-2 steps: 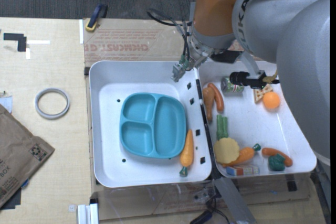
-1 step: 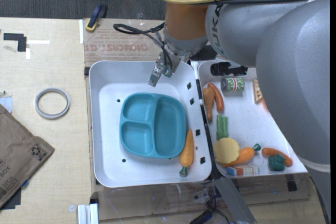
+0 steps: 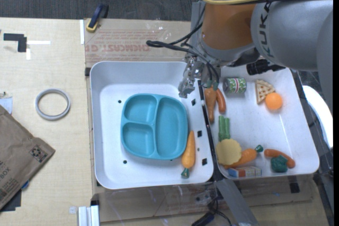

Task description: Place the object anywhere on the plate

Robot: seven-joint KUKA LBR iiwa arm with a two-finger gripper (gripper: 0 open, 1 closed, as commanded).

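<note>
A blue divided plate point(image 3: 155, 126) lies in the middle of the left white bin point(image 3: 106, 114). An orange toy carrot point(image 3: 188, 150) with a green tip lies along the plate's right rim, partly on the rim and partly on the bin floor. My gripper point(image 3: 189, 82) hangs over the left bin's far right corner, above and behind the plate, close to the wall between the two bins. I see nothing in the gripper. The big grey and orange arm above it hides the back of the right bin.
The right bin point(image 3: 304, 129) holds several toy foods: two orange sticks point(image 3: 214, 103), a green can point(image 3: 234, 86), a toast slice point(image 3: 263, 90), an orange ball point(image 3: 274, 101), a green pod point(image 3: 224, 127), a yellow piece point(image 3: 229, 151). A tape ring point(image 3: 52, 104) lies on the bench at left.
</note>
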